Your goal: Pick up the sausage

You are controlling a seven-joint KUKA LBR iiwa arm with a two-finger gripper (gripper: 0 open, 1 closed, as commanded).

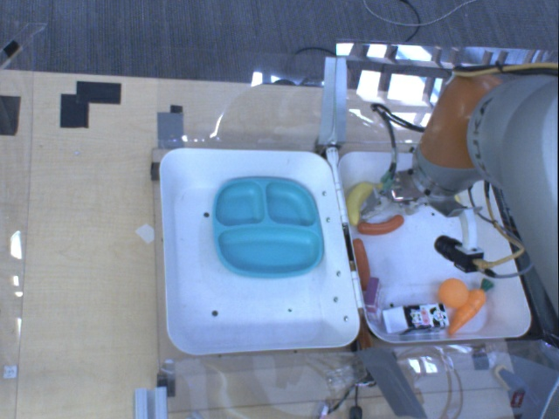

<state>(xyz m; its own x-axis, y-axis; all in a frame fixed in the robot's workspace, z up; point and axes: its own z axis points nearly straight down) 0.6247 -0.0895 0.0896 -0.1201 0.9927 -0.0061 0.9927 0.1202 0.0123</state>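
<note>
camera view / gripper [382, 206]: hovering just over the sausage [382, 226], left part of right bin [521, 321]; jaw state hard to tell, nothing visibly held.
step: centring on the sausage, avoiding the banana [357, 201] beside it.
right bin: also holding carrot [469, 309], orange [452, 292], carton [416, 319].
left bin [183, 321]: holding blue tray [266, 226].
</note>
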